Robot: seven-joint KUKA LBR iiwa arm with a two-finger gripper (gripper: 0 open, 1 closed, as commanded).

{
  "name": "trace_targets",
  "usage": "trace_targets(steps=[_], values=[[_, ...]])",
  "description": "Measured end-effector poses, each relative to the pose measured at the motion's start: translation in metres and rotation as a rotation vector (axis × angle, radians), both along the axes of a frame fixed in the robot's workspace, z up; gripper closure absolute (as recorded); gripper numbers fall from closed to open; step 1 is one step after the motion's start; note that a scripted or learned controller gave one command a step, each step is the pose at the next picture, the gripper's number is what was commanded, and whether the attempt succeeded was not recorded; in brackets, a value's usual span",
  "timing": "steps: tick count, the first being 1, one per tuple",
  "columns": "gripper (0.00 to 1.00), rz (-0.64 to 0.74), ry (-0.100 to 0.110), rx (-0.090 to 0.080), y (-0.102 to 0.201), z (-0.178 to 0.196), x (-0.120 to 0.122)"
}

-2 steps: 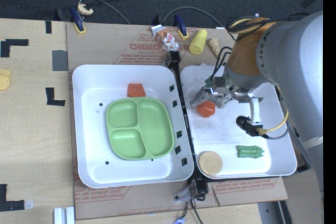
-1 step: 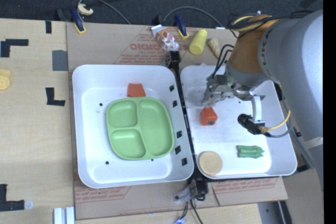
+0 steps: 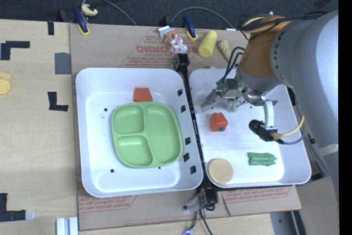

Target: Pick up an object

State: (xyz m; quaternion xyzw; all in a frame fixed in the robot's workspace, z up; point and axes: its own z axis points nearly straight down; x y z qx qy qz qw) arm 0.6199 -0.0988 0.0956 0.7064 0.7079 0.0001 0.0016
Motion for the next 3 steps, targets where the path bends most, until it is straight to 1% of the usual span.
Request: trace_targets(steps=[1,2,3], values=[[0.00,0.000,-0.002,0.001,-0.0043,-0.0092,-0.0211],[0.00,-0.001,-0.004,0.000,-0.0001,-0.0091,-0.0270],[1.00,-0.001,-0.003,-0.001,-0.0003,0.0004,-0.0271]])
